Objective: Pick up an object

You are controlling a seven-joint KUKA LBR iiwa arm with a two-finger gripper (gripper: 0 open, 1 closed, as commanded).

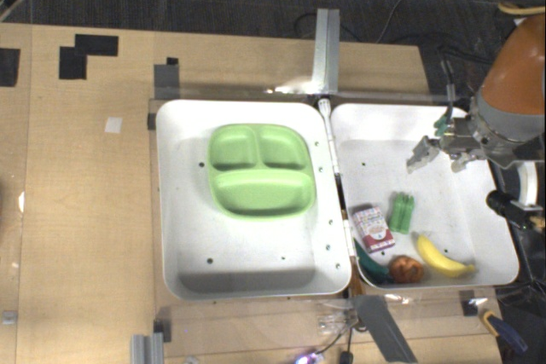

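While the gripper (pixel 442 156) hung open and empty over the right bin (pixel 375 132), the green block (pixel 401 212) lay below-left of it, apart, beside a small carton (pixel 372 228). A banana (pixel 442 257) lay near the front wall; bare floor spread beneath the fingers.

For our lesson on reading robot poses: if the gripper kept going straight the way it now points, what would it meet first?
The gripper points down-left over the right bin; it would probably meet bare bin floor first, though depth is unclear.
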